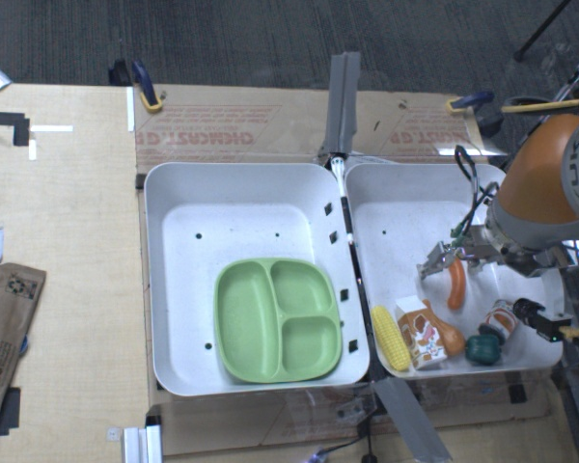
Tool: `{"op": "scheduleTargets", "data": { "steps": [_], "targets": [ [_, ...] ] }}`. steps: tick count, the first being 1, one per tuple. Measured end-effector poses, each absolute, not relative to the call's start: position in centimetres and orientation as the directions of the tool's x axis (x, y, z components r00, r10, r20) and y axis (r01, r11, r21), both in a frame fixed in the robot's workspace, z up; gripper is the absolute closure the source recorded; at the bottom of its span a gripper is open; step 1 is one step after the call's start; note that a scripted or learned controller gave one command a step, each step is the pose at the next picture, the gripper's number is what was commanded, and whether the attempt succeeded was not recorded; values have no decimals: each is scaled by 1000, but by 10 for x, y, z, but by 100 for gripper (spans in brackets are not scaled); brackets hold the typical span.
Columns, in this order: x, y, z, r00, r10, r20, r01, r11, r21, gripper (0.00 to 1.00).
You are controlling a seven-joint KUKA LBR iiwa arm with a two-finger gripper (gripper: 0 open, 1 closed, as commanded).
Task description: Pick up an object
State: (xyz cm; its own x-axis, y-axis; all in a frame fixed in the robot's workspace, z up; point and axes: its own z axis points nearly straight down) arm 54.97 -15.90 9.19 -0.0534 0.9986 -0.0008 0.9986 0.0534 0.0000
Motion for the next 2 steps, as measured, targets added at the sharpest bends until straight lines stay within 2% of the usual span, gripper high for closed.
{"op": "scheduleTargets", "data": {
  "steps": [1,2],
  "targets": [
    [549,-160,100,-51,999,0,999,51,-1,100],
    [595,-85,192,-157,988,-1,988,157,0,100]
  ]
}}
